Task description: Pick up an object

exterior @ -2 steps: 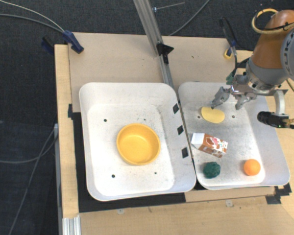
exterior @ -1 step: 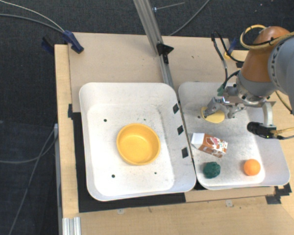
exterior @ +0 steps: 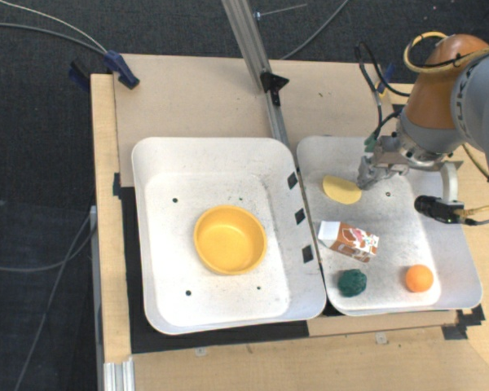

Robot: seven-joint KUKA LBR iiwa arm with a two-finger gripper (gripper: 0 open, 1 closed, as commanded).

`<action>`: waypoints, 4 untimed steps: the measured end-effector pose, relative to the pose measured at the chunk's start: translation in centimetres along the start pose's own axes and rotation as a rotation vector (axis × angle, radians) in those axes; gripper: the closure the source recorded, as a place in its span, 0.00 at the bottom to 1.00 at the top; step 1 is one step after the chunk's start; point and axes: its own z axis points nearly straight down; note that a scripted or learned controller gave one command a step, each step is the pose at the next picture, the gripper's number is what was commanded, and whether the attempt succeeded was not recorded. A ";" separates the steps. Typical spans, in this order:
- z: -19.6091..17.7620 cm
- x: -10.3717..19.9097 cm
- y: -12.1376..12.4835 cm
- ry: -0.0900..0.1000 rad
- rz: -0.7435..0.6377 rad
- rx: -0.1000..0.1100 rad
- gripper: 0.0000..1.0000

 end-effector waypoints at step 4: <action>-13.5 4.9 -1.3 0.002 -0.001 0.005 1.00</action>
